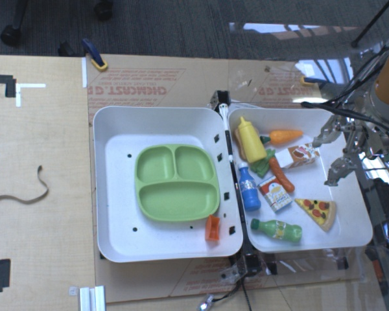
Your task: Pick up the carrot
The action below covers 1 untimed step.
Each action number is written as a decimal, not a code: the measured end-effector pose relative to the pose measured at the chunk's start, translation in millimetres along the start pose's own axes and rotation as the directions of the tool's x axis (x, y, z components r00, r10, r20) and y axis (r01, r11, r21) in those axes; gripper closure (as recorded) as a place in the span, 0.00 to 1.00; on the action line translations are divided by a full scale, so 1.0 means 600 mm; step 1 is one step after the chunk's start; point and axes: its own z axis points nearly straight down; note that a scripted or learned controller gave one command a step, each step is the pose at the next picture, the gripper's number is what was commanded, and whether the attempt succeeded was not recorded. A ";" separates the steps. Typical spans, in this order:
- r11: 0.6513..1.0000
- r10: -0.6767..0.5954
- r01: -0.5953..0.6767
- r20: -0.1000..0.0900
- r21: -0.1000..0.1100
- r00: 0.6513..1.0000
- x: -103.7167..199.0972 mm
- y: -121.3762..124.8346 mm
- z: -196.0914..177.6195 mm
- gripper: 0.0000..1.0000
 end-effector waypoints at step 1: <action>0.993 0.117 -0.117 0.001 0.000 0.993 -0.109 0.063 0.120 0.00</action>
